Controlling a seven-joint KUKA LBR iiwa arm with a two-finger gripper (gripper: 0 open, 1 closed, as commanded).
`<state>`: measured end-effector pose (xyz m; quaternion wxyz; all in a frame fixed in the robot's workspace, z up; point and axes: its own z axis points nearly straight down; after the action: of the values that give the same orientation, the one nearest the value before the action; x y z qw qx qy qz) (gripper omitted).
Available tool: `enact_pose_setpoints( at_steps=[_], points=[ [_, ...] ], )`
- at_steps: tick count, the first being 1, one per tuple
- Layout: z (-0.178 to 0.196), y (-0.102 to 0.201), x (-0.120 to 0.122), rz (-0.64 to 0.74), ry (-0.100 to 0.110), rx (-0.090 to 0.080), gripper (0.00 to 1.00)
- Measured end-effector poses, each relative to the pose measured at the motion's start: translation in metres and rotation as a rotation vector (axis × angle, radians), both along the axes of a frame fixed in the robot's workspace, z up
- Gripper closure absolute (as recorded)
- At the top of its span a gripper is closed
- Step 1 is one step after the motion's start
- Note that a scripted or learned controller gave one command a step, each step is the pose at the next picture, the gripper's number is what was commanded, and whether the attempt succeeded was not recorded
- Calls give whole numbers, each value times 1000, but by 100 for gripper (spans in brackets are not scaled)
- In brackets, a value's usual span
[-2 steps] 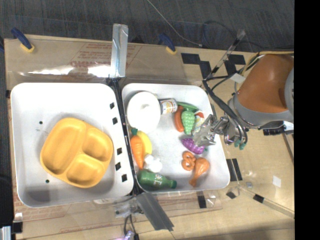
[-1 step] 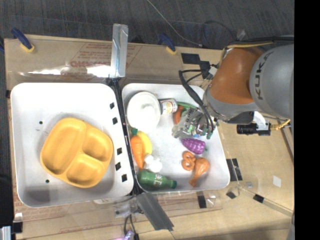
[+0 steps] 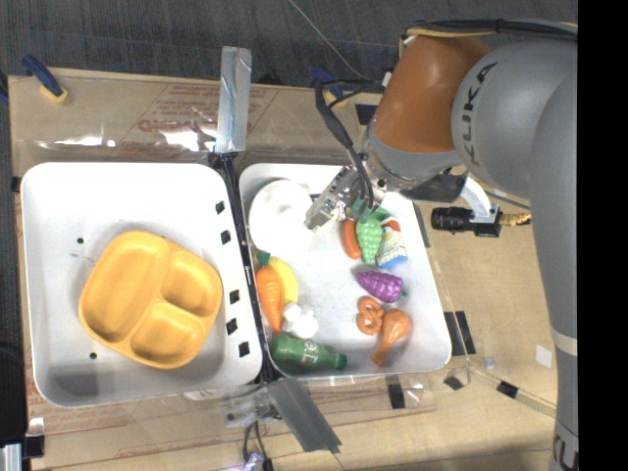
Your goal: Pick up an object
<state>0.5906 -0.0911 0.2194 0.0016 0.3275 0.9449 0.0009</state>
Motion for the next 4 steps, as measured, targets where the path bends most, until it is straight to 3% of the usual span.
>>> enact_pose_setpoints(
  at_steps=[1, 2, 3, 4],
  points=[
    [-69, -21, -103, -200, 8, 0, 100],
    [28, -46, -54, -19, -3, -3, 100],
    [17, -18, -96, -105, 5, 0, 100],
    [-98, -67, -115, 29, 12, 1, 100]
  ],
)
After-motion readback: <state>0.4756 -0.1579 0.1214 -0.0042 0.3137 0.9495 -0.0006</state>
